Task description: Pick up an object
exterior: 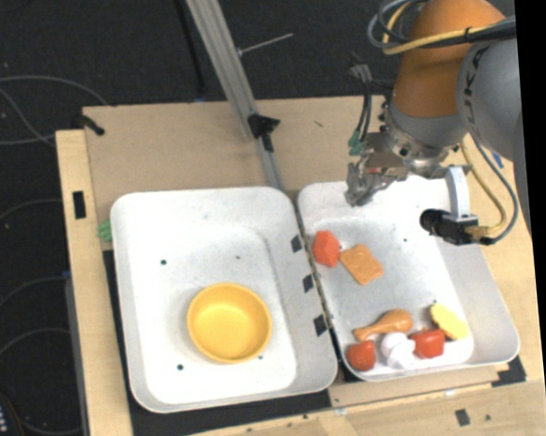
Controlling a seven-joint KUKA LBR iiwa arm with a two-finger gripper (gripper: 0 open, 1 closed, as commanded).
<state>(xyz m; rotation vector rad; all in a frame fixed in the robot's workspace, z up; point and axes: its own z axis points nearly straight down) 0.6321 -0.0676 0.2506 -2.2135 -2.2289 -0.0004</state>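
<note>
My gripper (pixel 359 193) hangs over the far left corner of the right bin (pixel 466 272), with nothing visible between its fingers. Below it in that bin lie a red-orange tomato-like piece (pixel 326 249) and a tan bread-like slab (pixel 361 265). Along the bin's near edge sit a tan drumstick shape (pixel 385 325), a red piece (pixel 361 354), a white lump (pixel 395 349), another red piece (pixel 430 342) and a yellow piece (pixel 449 321). A yellow bowl (pixel 229 322) rests in the left bin (pixel 161 230).
A metal pole (pixel 234 84) slants from the top down to the gap between the bins. A black fixture (pixel 448 225) hangs from the arm over the right bin. Cables lie on the dark floor at left.
</note>
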